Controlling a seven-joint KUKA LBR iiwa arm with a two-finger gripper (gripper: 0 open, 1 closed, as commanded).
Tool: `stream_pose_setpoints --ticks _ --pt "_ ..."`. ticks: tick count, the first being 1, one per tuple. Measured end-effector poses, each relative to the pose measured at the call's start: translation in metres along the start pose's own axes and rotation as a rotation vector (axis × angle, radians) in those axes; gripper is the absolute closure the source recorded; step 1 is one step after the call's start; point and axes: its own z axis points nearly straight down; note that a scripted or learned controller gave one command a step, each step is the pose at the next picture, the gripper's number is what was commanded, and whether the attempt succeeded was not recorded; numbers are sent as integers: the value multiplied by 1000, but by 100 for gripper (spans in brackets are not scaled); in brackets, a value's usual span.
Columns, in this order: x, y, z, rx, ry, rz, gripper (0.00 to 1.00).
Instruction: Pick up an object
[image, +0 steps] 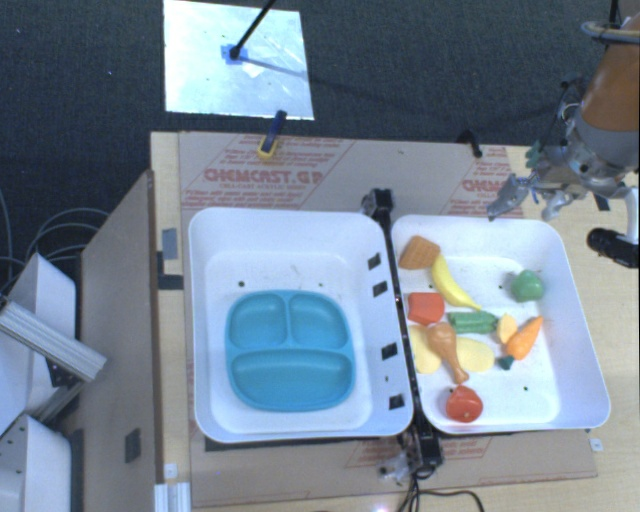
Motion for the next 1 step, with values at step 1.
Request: stream_pose_setpoints --ticks 1 --pt "97 -23 64 6 4 -6 0"
